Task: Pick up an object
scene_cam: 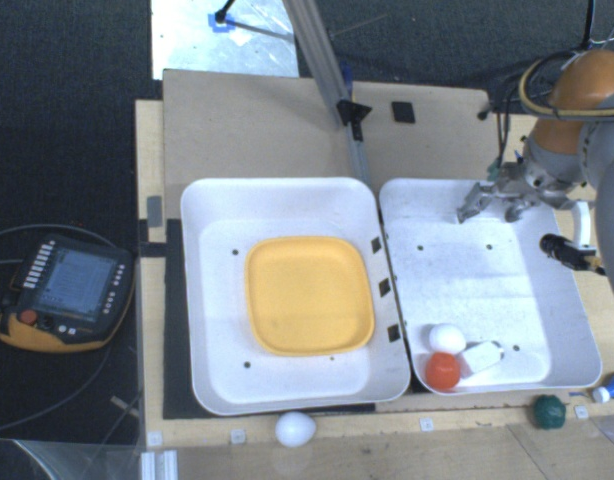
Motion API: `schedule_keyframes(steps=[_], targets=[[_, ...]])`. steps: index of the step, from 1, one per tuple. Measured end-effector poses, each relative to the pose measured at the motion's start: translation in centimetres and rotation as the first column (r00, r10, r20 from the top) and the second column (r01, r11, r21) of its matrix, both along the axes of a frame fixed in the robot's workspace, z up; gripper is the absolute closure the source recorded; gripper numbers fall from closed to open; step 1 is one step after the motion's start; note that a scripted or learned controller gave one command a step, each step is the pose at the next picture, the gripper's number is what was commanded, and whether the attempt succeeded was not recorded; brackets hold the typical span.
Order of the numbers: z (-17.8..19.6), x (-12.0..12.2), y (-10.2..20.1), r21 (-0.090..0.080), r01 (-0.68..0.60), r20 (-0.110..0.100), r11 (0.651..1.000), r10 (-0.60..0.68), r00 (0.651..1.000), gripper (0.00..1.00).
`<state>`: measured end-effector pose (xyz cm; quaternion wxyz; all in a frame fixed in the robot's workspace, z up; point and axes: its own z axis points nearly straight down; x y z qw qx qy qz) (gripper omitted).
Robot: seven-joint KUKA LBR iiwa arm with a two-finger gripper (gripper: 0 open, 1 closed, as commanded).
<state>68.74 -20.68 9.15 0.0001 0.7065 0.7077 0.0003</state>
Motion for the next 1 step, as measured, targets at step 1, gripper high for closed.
schedule_keyframes(steps=[1], targets=[[1.10,0.04,-0.09,-0.002,0.000,0.003,1.000,0.000,1.000,1.00]])
